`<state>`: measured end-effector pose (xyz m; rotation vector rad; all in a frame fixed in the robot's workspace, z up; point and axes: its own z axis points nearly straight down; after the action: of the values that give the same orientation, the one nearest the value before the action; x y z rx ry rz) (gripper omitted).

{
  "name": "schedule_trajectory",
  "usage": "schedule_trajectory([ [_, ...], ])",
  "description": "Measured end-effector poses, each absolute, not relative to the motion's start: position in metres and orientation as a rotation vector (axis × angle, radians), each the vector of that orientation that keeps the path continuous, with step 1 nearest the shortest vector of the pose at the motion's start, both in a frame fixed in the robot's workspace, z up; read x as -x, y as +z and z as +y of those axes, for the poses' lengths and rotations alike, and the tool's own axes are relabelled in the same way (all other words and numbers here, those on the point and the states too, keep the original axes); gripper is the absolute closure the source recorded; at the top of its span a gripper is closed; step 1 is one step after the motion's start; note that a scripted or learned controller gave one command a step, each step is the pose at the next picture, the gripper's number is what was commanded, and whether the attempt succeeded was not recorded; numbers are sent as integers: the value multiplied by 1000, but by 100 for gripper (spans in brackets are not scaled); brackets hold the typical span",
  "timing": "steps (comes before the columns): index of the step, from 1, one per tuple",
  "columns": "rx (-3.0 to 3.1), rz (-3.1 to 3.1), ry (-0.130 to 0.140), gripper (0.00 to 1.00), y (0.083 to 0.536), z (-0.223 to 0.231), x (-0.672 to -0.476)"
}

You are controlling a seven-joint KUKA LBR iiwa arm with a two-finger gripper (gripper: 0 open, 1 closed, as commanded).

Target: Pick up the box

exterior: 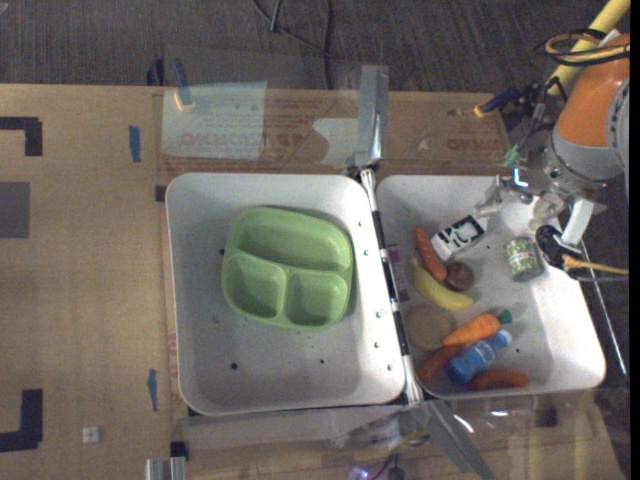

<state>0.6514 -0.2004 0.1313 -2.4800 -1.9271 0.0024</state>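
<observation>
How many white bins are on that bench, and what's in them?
2. The left bin holds a green divided tray; the right bin holds toy food, a small box and more.

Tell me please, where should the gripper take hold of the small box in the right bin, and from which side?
Probably from straight above, across the short width of the box. It lies flat and slanted near the bin's far wall, its long sides bare. Its lower end is close to the red sausage, so closing across the middle seems safest.
</observation>
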Motion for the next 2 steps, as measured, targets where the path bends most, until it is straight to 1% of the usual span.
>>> schedule_trajectory([
  [1, 2475, -1933, 6, 100, 139, -198, -653],
  [2, 2740, -1535, 5, 100, 243, -183, -609],
])
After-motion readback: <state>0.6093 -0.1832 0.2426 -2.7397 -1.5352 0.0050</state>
